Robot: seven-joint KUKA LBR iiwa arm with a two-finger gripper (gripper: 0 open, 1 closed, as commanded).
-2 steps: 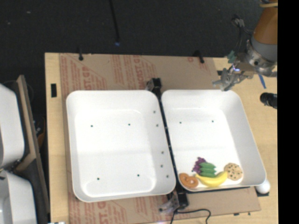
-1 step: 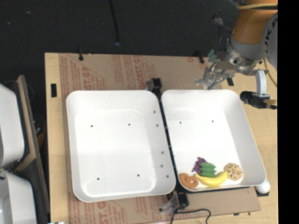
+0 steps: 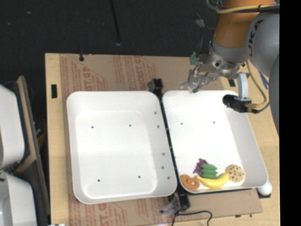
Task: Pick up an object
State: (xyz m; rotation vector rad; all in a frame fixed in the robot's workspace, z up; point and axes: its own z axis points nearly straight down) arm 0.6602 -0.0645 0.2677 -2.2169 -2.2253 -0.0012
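- Across the bench (image 3: 56,140), a sheet of printed cardboard (image 3: 113,74) is lying flat beneath two shallow white bins.
- On the left, the left bin (image 3: 75,126) is sitting just beside its twin, the two rims touching along the middle.
- On the right, the right bin (image 3: 244,135) is holding a small cluster of toy food in its near corner.
- Above that bin's far edge, the arm (image 3: 244,18) is reaching in from the right, its orange band facing the camera.
- Below the wrist, the gripper (image 3: 195,81) is hovering over the far rim, well apart from the toys; whether it is parted or closed, I cannot tell.
- Among the toys, the yellow banana (image 3: 214,181) is lying along the near wall.
- Touching it above, the green piece (image 3: 209,170) is resting beside the purple grapes (image 3: 201,164).
- At either end, the cookie (image 3: 234,173) and the orange doughnut (image 3: 189,182) are flanking the banana.
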